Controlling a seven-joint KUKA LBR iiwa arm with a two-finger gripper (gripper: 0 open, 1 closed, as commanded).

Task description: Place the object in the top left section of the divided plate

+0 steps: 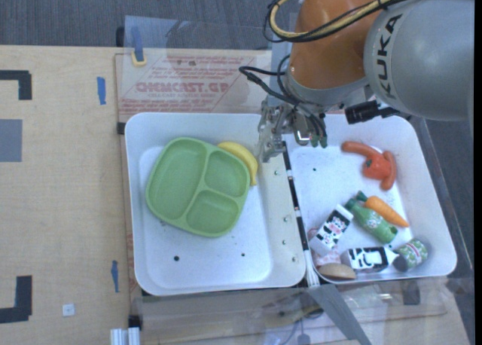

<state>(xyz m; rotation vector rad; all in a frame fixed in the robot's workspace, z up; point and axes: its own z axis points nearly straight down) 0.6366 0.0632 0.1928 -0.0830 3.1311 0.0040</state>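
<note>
Camera view looks down at a slant on the wooden worktop (60,208), the largest thing in sight, with the grey arm (422,42) and its orange band (331,31) bulking in from the upper right. Next in size come the two shallow white bins side by side: the left bin (203,261) and the right bin (433,185), their inner walls touching along the middle. In the left bin lies the green divided plate (197,185), tilted a little, with three sections, all of them bare. A yellow banana (242,157) rests at the plate's upper right edge, touching the rim and partly outside it, not in the top left section. The claw (282,136) hangs over the seam between the bins, just beside the banana to its right; whether its fingers are spread or closed cannot be told from this angle, and nothing shows between them. In the right bin, an orange-red pepper-like toy (373,163) lies near the upper part, well apart from the cluster lower down: a carrot (385,210) resting against a green bottle (373,219), a black-and-white carton (331,230), another black-and-white piece (369,258), a small green can (413,253), and a tan piece (335,270) at the bottom rim
</note>
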